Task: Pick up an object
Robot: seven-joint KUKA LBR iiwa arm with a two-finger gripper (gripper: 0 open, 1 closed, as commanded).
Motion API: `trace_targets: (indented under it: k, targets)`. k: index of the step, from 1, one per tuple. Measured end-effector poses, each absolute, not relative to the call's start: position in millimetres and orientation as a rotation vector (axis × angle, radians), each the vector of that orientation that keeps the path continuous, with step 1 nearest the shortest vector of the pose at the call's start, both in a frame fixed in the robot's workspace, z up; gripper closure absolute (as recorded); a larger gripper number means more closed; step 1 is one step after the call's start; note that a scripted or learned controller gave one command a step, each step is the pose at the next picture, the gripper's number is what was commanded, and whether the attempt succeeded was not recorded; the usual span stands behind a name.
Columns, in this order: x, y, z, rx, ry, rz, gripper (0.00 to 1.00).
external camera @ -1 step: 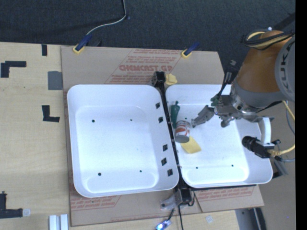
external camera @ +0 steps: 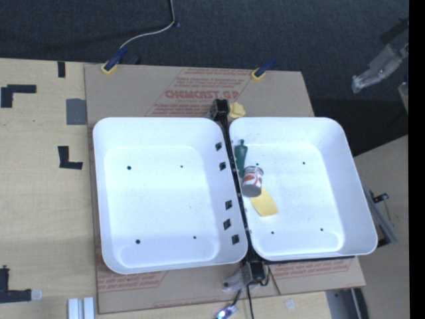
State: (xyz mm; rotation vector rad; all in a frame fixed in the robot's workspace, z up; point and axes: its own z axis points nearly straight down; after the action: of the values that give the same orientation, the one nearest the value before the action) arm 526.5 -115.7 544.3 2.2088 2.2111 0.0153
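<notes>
Three small objects lie against the left wall of the right white bin (external camera: 332, 178). A dark green item (external camera: 240, 154) is farthest back. In front of it lies a small can (external camera: 252, 181), red, white and silver. A flat yellow piece (external camera: 265, 204) rests just in front of the can, touching it. My gripper (external camera: 372, 72) is at the upper right, grey and blurred, well outside the bins and over the dark floor, far from all three objects. Nothing shows in it.
The left white bin (external camera: 163, 244) adjoins the right one along a black clipped seam (external camera: 229, 185). Both stand on a cardboard sheet (external camera: 199, 92) held by blue-and-yellow clamps (external camera: 114, 60). A white cable (external camera: 159, 25) crosses the dark floor behind.
</notes>
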Motion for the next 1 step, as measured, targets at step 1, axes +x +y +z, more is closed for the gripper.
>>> trace_targets:
  k: [1]
  targets:
    - [507.7, -40.5, 418.8, 2.221, 2.232, -0.008, 0.00]
